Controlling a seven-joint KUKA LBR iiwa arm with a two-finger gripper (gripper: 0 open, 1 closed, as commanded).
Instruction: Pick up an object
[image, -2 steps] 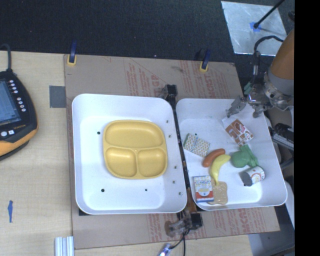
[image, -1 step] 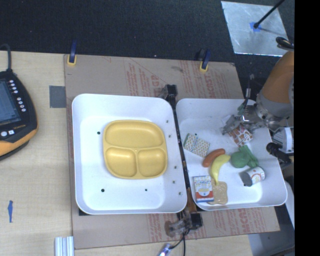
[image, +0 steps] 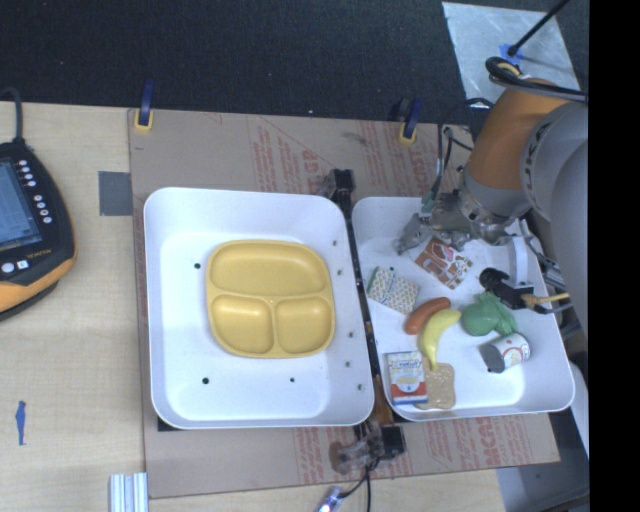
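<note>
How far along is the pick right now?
Early. The gripper has reached the right bin's far corner, beside the red patterned packet, with nothing seen between its fingers. The banana and other items lie in the bin. Grasping and lifting remain.

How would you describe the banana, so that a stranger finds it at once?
Look in the right white bin, near its middle. The banana is a small curved yellow piece, touching an orange sausage shape above it. It is the one yellow thing in that bin.
</note>
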